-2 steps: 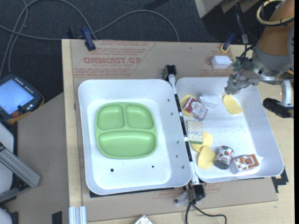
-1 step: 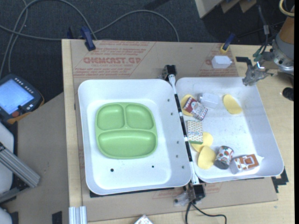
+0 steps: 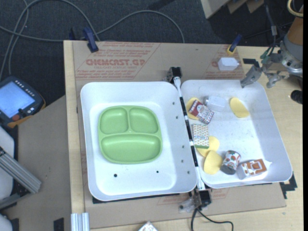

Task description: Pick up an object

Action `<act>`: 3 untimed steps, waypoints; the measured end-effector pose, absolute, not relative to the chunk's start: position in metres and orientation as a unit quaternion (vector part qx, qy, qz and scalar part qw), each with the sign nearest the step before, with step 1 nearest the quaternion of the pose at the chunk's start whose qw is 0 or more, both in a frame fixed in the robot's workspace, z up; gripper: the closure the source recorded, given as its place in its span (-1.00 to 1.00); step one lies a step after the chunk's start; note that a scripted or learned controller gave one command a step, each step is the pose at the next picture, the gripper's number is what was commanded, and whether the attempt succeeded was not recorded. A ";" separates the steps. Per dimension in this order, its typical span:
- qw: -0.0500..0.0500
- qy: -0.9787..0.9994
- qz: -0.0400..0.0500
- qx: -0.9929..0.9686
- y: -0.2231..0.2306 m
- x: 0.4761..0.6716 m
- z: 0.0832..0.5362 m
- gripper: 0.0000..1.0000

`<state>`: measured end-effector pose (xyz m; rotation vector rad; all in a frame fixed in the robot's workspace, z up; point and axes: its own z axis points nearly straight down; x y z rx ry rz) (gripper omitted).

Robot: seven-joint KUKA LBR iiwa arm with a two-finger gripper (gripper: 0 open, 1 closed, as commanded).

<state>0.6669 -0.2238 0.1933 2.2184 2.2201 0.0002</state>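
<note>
Above right bin (image 3: 269, 110) far rim: claw (image 3: 261, 77) spread wide, holding nothing; objects clustered near divider.

The gripper (image 3: 262, 75) hangs at the right bin's (image 3: 276, 129) far rim, jaws spread and bare. Straight below and toward the near side, the bin floor lies open. A yellow piece (image 3: 239, 107) sits just left of that path. Farther left and nearer, packets (image 3: 201, 112), a can (image 3: 231, 162) and a carton (image 3: 253, 168) crowd the floor.
</note>
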 end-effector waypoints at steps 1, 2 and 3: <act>-0.001 0.708 0.000 0.707 -0.223 0.647 0.116 -1.00; 0.001 0.707 0.000 0.707 -0.198 0.652 0.094 -1.00; -0.001 0.708 0.000 0.707 -0.211 0.645 0.085 -1.00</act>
